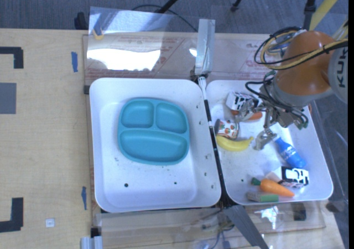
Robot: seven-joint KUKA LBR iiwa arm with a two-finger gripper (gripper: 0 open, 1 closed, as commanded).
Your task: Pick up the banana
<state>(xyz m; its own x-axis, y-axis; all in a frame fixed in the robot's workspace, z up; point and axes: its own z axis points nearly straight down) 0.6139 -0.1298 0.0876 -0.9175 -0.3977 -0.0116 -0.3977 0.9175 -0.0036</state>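
The yellow banana [233,144] lies in the right bin [321,159], near its left wall and curved upward at both ends. My gripper [264,137] hangs from the orange-banded wrist [301,68] just to the right of the banana's right tip, low over the bin floor. Nothing shows held in it. The banana rests on the floor, just below a small printed can [227,128].
The right bin also holds a black-and-white toy [238,100], an orange piece [253,114], a blue bottle [290,154], a carrot [275,187], a second black-and-white item [295,175] and a green marker [256,181]. A blue divided plate [154,130] sits in the left bin [105,148].
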